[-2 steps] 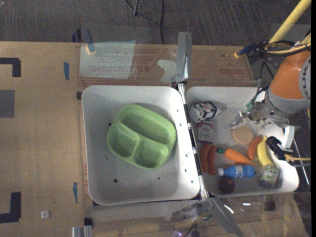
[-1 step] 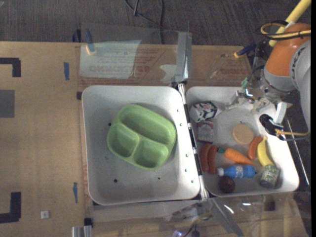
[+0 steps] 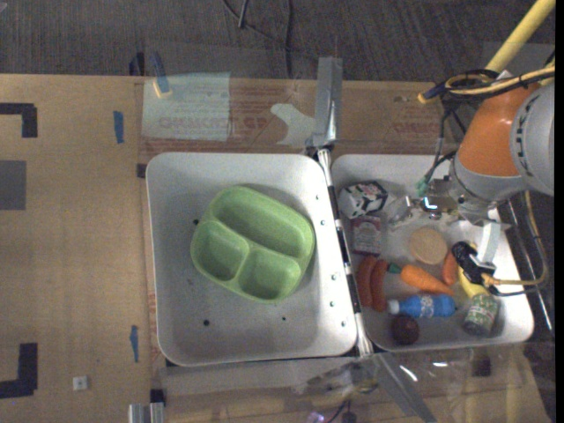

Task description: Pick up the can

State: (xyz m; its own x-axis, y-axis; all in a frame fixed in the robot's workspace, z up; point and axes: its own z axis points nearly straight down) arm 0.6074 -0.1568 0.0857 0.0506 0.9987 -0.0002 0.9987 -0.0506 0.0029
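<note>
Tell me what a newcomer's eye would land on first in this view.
First, the bright green divided tray, lying alone in the left bin. Next, the arm's orange band at upper right, above the right bin. That bin holds a crowd of small things: a carrot, a blue bottle and a greenish can at its lower right corner.

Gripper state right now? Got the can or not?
Gripper: over the right bin, near its top; cannot tell whether open or shut. No can visible in it.
</note>
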